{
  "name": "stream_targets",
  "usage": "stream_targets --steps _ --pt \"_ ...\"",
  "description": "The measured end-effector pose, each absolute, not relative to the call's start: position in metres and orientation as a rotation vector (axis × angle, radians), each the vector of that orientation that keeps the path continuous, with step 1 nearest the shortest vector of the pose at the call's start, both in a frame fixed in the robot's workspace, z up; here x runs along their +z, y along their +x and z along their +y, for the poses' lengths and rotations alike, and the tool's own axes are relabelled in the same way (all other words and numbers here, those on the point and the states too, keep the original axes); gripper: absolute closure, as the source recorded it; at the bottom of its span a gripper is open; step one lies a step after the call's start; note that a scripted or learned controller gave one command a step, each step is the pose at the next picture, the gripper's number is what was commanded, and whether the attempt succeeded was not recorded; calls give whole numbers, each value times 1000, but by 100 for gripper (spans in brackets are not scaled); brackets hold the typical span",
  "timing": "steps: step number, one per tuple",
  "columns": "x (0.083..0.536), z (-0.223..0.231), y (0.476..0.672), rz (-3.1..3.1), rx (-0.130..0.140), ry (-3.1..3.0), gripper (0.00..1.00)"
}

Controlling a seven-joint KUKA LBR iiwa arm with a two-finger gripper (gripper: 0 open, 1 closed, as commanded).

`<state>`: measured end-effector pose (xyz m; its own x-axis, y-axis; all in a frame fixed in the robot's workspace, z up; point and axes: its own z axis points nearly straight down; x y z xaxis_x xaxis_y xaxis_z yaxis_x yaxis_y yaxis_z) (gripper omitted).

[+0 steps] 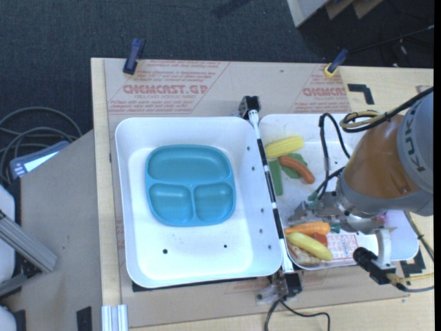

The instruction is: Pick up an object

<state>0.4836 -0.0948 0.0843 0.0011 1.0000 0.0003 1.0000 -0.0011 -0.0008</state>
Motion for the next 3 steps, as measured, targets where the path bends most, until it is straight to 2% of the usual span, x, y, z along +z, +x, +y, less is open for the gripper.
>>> stream_targets --steps 1,2,3 --pt "84 -116 479 -2220 0 -2222 0" --pt "101 -153 553 -2223 -1 -2223 0" --pt "167 -199 569 -2223 0 -2223 0"
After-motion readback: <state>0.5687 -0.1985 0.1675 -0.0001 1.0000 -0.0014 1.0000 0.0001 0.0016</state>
